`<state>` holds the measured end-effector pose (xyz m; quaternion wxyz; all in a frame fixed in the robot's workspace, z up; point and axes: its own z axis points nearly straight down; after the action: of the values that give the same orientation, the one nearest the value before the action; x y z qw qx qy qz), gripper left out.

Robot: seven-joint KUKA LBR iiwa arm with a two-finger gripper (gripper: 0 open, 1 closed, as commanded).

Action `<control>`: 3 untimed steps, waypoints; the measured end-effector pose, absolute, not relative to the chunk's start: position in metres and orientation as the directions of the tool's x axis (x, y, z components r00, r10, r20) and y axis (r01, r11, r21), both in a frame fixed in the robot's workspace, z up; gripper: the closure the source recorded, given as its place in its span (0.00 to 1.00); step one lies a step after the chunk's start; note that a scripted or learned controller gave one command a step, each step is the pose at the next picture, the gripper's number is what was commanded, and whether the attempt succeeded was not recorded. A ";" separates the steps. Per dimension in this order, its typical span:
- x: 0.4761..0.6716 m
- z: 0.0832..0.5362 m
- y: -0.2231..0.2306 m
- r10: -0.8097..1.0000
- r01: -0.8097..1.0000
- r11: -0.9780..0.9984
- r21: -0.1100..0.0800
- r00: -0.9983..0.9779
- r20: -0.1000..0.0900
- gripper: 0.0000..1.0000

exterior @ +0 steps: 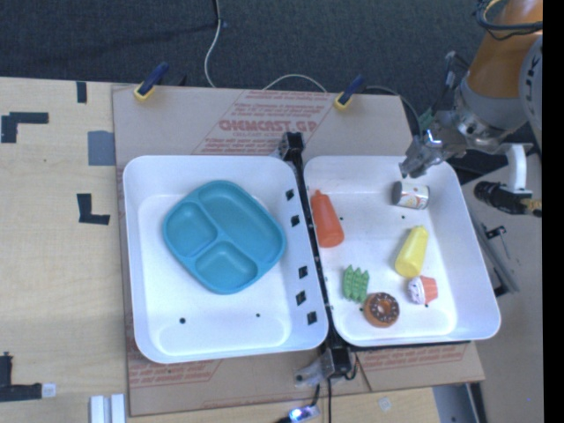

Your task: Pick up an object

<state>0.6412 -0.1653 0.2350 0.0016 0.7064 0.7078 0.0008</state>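
Note:
My gripper (414, 167) hangs over the back right of the right bin (463, 320), just above and left of a small silver can (411, 196) lying on its side. Nothing shows between its fingers. In the same bin lie an orange bottle (326, 219) by the left wall, a yellow bottle (411, 251), a green toy (355, 283), a chocolate donut (382, 309) and a small red-and-white piece (422, 290).
The left bin (141, 236) holds a blue divided plate (224, 234). A black divider with clips (302, 236) runs between the bins. Cardboard (256, 122) lies under both, clamped at the back. The arm's orange band (511, 33) rises at the right.

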 end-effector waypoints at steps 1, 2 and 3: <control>0.620 0.228 -0.126 1.000 1.000 0.003 -0.002 -0.003 0.000 1.00; 0.597 0.236 -0.071 1.000 1.000 0.005 -0.003 -0.005 0.002 1.00; 0.578 0.224 -0.017 1.000 1.000 0.006 -0.004 -0.006 0.002 1.00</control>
<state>0.5780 -0.0168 0.2237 -0.0022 0.7049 0.7093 -0.0008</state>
